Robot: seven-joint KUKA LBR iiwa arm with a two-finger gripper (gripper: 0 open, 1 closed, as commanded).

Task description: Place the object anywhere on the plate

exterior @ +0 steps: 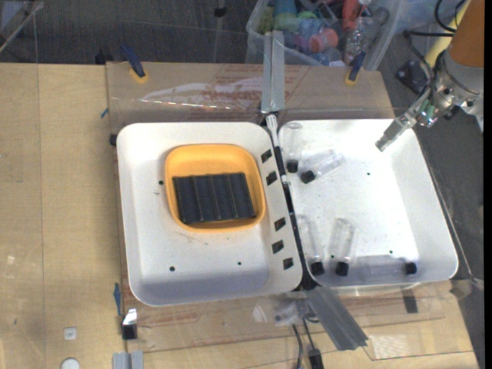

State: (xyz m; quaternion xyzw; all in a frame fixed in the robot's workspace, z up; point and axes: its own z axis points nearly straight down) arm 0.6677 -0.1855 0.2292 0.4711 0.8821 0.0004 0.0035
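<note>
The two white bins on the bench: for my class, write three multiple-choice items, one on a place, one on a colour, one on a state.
1. Where is the plate?
A. left bin
B. right bin
C. on the bench outside

2. What colour is the plate?
A. blue
B. orange-yellow
C. green

3. What lies on the plate?
A. a clear tube
B. a dark ribbed block
C. a red ball

Answers:
1 A: it sits in the left bin.
2 B: its rim is orange-yellow.
3 B: the dark ribbed block rests on it; the clear tubes lie in the right bin.

Black ridged block (214,198) lies on the orange plate (178,162), seemingly flat.
</note>
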